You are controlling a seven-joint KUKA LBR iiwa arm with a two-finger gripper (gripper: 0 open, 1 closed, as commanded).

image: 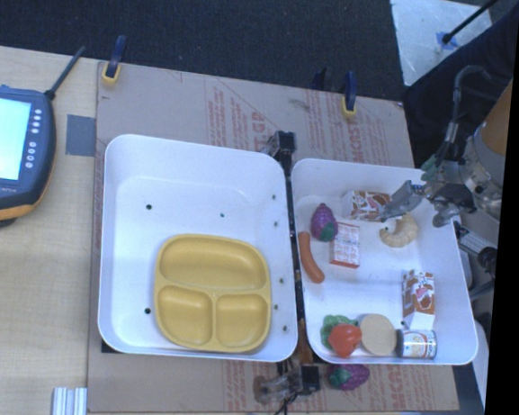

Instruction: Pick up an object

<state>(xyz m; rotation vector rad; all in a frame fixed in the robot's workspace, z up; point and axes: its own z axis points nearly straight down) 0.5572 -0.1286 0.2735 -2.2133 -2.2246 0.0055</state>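
Arm: the grey gripper [402, 204] reaches in from the right and hangs over the upper right part of the right white bin [465, 292].
Fingers: their opening is too small and blurred to read; I cannot tell whether they grip anything.
Nearest item: a pale tan, lumpy toy pastry [401, 231] lies just beside and below the gripper tip, near the bin's upper right wall.
Neighbour: a flat red-and-white printed packet [368, 205] lies just left of the gripper, close to the pastry.
Other contents: purple toy eggplant [323, 222], orange-red toy sausage [310, 257], small red-and-white card [347, 244], red-and-brown wrapped bar [419, 297], small tin can on its side [418, 344], round tan disc [377, 334], red toy tomato [344, 339].
Left white bin [122, 235]: holds a yellow divided plastic tray [213, 293].
Handling, judged: the pastry looks light, rigid and rounded, likely slippery plastic.
Grip point, judged: across its narrow middle, approached from above, clear of the packet.
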